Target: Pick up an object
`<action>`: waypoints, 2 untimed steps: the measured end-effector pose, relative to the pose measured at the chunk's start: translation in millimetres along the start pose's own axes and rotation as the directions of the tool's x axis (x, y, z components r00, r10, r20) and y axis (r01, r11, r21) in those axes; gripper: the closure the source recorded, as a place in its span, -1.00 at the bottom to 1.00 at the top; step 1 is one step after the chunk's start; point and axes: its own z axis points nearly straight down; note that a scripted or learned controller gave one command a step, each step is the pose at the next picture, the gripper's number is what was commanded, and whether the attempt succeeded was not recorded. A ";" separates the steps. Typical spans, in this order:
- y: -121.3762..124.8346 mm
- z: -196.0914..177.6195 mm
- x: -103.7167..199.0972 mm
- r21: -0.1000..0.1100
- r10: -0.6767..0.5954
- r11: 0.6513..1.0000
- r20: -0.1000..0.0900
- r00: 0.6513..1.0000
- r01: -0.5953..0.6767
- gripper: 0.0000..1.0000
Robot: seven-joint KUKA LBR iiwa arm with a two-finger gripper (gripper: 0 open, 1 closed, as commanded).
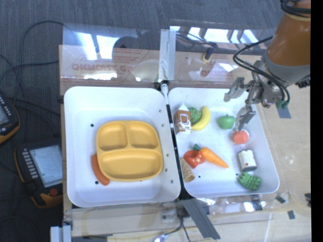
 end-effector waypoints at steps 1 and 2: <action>21.9 152.0 3.1 0.004 -0.123 0.992 0.005 0.992 0.123 -1.00; 42.2 154.8 -59.3 0.001 -0.242 0.970 -0.001 0.970 0.242 -1.00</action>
